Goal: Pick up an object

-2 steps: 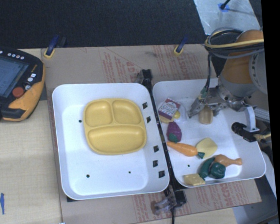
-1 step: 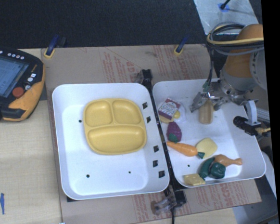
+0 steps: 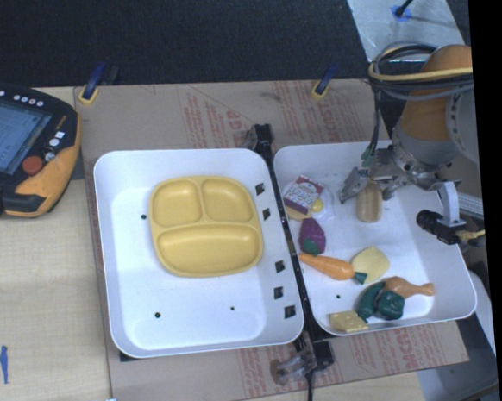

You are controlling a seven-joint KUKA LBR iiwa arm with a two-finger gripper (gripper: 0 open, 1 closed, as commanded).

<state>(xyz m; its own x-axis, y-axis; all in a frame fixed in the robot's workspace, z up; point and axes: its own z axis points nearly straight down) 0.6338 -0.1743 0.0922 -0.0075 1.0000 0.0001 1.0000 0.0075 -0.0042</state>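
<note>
The gripper point(image 3: 368, 183) stands with fingers spread around the top of a tan cylinder point(image 3: 369, 206) in the right bin point(image 3: 444, 288)

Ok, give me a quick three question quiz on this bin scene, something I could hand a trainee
1. True or false: the yellow divided plate lies in the left bin.
2. Which item lies nearest the gripper?
A. the carrot
B. the tan cylinder
C. the chicken drumstick
3. Fill in: the purple eggplant lies between the small red and white box and the ____.

Key: 1 true. 2 B, the tan cylinder sits right under the gripper in the right bin. 3 carrot.
</note>
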